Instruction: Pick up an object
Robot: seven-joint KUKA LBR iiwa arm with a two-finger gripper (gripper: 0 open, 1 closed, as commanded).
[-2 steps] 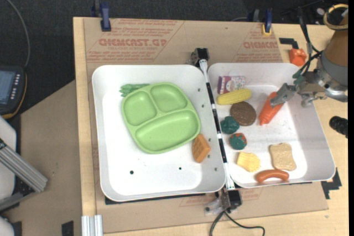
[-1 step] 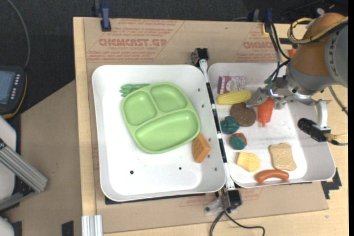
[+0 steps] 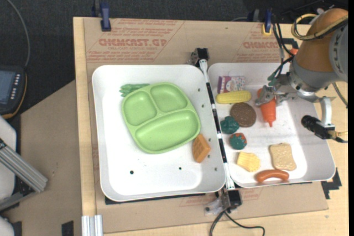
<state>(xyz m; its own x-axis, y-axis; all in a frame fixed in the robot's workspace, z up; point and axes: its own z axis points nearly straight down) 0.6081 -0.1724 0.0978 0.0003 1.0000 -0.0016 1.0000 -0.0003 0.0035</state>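
Camera view, from above and at a slant: two shallow white bins sit side by side on a brown board printed in red with "CHEMCAST GP", readable along the top edge at left and again, partly cut off by the arm, at right. The left bin (image 3: 110,135) holds a green divided tray (image 3: 160,117), three compartments, tilted a little, with a small green leafy piece (image 3: 131,89) at its upper left corner and an orange-brown block (image 3: 201,148) just beside its lower right corner.

The right bin (image 3: 315,166) carries the toy food. A small purple-and-white packet (image 3: 231,83) lies near the top; its printing is too small to read. Just below it lies a yellow corn cob (image 3: 233,98), then a round brown patty (image 3: 243,114). Two dark green pieces (image 3: 233,133) sit near the divider, a yellow wedge (image 3: 248,161) below them, a slice of bread (image 3: 282,156) to its right, and a sausage (image 3: 271,176) near the front rim.

The arm (image 3: 321,52) reaches in from the right. Its gripper (image 3: 269,98) is down over the top end of an orange carrot (image 3: 269,112), which points toward the front of the bin, just right of the patty. Whether the fingers are spread or pinching the carrot cannot be told from here
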